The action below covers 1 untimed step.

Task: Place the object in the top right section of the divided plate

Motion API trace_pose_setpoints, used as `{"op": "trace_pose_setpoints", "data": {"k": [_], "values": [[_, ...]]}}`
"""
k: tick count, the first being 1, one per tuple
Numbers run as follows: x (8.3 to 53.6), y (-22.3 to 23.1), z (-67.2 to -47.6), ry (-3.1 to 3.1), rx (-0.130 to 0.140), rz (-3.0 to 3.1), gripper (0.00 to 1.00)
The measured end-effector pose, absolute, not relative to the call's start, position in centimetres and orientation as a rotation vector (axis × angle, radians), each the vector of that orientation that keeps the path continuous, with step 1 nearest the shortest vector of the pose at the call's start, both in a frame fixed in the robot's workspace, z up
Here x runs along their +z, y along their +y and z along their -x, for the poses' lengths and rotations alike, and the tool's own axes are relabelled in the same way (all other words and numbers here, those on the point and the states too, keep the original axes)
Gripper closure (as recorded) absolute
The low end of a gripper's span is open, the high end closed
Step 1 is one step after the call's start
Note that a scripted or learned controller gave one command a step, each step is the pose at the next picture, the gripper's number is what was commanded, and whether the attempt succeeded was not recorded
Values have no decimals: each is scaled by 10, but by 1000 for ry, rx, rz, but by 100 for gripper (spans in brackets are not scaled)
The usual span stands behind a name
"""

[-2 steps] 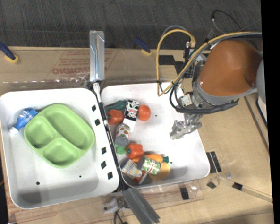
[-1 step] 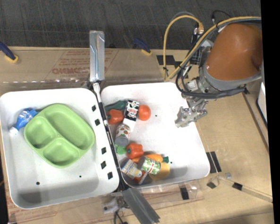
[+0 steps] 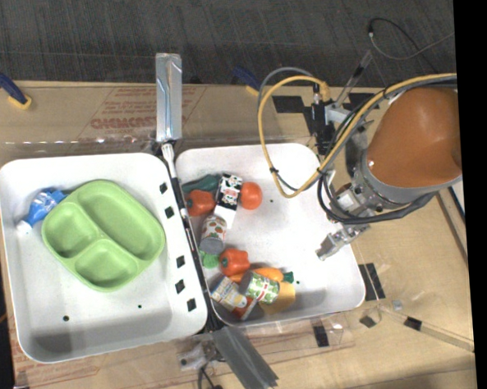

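- The gripper hangs over the right edge of the right bin, a small grey metal part pointing down and to the left; I cannot tell how it is set, because it is too small and seen from above.
- Nothing is seen in it.
- Above it the wrist carries the orange band, wide and round, with black and yellow cables looping from it to the far side.
- The arm enters from the right and stays over the right rim of that bin.
- The toy food pile lies along the left side of the right bin: an orange-red tomato, a black-and-white carton, a red pepper and small cans near the front.
- The green divided plate sits in the left bin, with a blue item touching its far left rim.
- Both bins stand on a light wooden bench; a dark floor is seen behind.
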<state>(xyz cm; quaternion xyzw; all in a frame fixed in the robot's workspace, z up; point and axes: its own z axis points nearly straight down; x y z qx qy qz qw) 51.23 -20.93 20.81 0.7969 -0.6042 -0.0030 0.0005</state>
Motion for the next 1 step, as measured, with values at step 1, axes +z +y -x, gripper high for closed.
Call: {"op": "trace_pose_setpoints", "data": {"k": [1], "values": [[179, -197, -477, -1520, -8, -2749, 100]]}}
